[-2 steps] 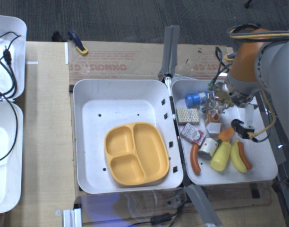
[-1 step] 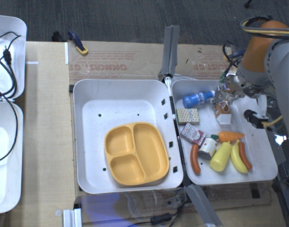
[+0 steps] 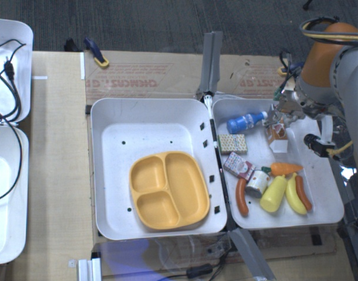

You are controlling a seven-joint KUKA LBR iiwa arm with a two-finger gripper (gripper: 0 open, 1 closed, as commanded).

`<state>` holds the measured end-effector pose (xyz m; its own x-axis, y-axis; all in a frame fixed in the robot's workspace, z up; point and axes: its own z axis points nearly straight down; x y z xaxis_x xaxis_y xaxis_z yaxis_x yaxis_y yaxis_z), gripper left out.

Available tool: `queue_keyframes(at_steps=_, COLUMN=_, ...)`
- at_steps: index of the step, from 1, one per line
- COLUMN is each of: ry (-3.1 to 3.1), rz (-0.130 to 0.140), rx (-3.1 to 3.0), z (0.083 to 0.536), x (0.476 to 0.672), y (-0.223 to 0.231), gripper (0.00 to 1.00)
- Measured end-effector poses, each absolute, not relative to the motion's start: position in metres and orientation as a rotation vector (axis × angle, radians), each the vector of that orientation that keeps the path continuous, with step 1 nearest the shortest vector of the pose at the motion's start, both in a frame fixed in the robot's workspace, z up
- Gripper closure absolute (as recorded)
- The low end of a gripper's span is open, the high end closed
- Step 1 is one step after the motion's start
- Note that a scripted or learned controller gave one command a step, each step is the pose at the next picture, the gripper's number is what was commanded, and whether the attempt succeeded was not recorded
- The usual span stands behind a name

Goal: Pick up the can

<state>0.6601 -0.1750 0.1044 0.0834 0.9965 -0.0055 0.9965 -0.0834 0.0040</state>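
A wooden bench (image 3: 56,157) stands on dark grey carpet and bears two white bins. The left bin (image 3: 109,157) holds one yellow divided plate (image 3: 167,189). The right bin (image 3: 319,212) holds one blue bottle (image 3: 245,122), two hot dogs, one banana (image 3: 293,196), one carrot (image 3: 284,169) and the can (image 3: 258,182), lying near centre. Gripper (image 3: 278,127) hovers at the bin's upper part; its state cannot be told.

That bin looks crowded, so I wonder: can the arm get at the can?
Probably, though tightly. Nothing lies over the can, but the yellow bottle and the pink packet crowd its sides, leaving the gripper little room.
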Motion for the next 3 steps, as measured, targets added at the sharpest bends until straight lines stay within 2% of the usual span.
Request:
queue_keyframes(at_steps=1, ry=2.202, rz=-0.006, rx=2.233, z=0.095, x=0.653, y=-0.119, gripper=1.00)
queue_keyframes(at_steps=2, ry=2.193, rz=-0.011, rx=2.234, z=0.096, x=0.652, y=-0.124, gripper=0.00)
queue_keyframes(at_steps=3, ry=1.881, rz=-0.001, rx=2.513, z=0.093, x=0.659, y=-0.186, gripper=0.00)
